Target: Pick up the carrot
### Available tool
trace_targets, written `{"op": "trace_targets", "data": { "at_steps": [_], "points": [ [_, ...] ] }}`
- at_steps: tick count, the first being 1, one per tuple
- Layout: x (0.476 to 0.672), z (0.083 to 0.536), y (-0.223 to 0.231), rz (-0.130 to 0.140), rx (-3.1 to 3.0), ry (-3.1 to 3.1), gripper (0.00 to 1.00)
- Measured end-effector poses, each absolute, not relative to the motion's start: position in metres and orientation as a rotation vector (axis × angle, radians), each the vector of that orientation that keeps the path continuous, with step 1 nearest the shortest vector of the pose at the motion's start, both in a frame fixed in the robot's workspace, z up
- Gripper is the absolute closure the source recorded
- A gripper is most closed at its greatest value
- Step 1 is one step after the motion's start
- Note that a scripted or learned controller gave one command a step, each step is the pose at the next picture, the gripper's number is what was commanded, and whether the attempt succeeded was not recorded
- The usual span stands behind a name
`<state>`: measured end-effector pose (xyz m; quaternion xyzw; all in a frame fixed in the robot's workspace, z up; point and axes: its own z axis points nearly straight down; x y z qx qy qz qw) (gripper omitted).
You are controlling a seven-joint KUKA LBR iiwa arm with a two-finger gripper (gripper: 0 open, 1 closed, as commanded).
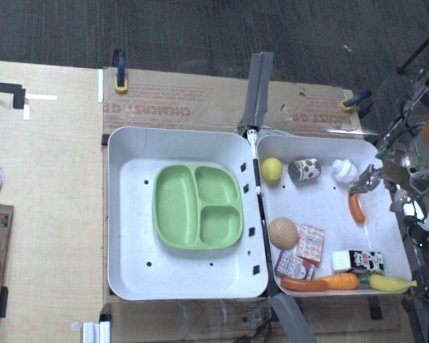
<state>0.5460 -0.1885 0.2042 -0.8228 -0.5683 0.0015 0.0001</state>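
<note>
The carrot (322,282) is orange and long. It lies along the front wall of the right bin (323,148), with its thick end to the right and its thin tip to the left. My gripper (364,182) hangs at the right side of that bin, well behind the carrot and just above a small orange-red sausage (357,209). Nothing shows in its grasp.
Beside the carrot lie a yellow banana (392,283), a black-and-white box (358,261), small red-and-white cartons (301,252) and a brown potato (284,233). A lemon (271,169), a can (305,169) and a white lump (344,169) sit at the back. The left bin (126,220) holds a green divided plate (198,205).
</note>
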Motion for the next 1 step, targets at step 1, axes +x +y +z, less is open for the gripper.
{"op": "trace_targets", "data": {
  "at_steps": [1],
  "points": [
    [0.4904, 0.2085, -0.112, 0.005, -2.447, -1.965, 0.0]
  ]
}}
